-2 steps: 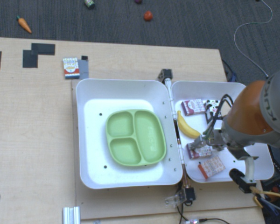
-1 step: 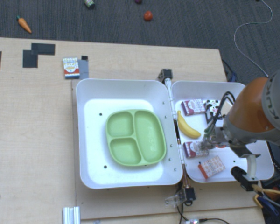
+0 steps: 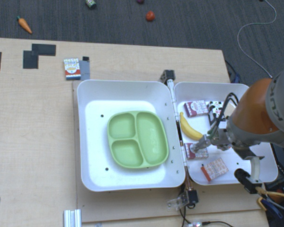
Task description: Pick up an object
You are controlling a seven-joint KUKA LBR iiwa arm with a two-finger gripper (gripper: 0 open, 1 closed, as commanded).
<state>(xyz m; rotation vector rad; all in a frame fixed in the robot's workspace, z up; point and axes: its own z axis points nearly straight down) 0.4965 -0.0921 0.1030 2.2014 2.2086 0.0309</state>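
Observation:
The right bin (image 3: pixel 236 86) holds a yellow banana (image 3: pixel 190 128), a maroon and white carton (image 3: pixel 197 108), a pale packet with a red end (image 3: pixel 215 168) and a small pink carton (image 3: pixel 191 152) near its left wall. My gripper (image 3: pixel 202 145) hangs low over that pink carton, just below the banana's lower end. It partly covers the carton, and I cannot make out whether they touch. The grey arm with its orange band (image 3: pixel 251 112) covers the bin's right half.
A green three-compartment plate (image 3: pixel 137 139) lies in the left bin (image 3: pixel 92 126). A small red and white box (image 3: pixel 72 68) and black tape patches (image 3: pixel 38 55) sit on the bench behind it. Cables (image 3: pixel 184 202) trail at the front edge between the bins.

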